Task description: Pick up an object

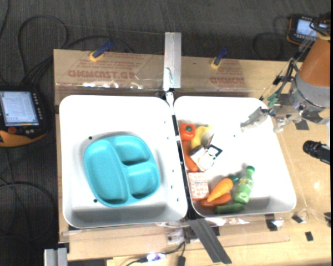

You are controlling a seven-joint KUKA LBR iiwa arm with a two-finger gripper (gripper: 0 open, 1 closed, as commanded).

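A: Where's the gripper (262, 119)?

B: At the upper right of the right bin (269, 165), hanging over its far-right corner. Its two fingers (251, 121) stand apart, with nothing between them. One reaches left over the white floor; the other sits near the bin's right rim.

A: And the things to pick?

B: All in the right bin, crowded along its left wall and front. A tomato (187, 131) lies at the top, with a banana (202, 135) just beside it. Below those is a white card (206, 155) with a dark mark, tilted, and a thin orange piece runs along the wall next to it.

A: Further down?

B: A small packet (197, 187) near the left wall, then a carrot (220, 190) lying at a slant. A green bottle (244, 186) leans beside the carrot — touching it, as far as I can see. Something dark green lies under them at the front; I can't tell what.

A: How far is the gripper from them?

B: Well apart — bare white floor lies between.

A: The left bin (75, 121)?

B: It holds a blue tray (122, 169) with three sections.
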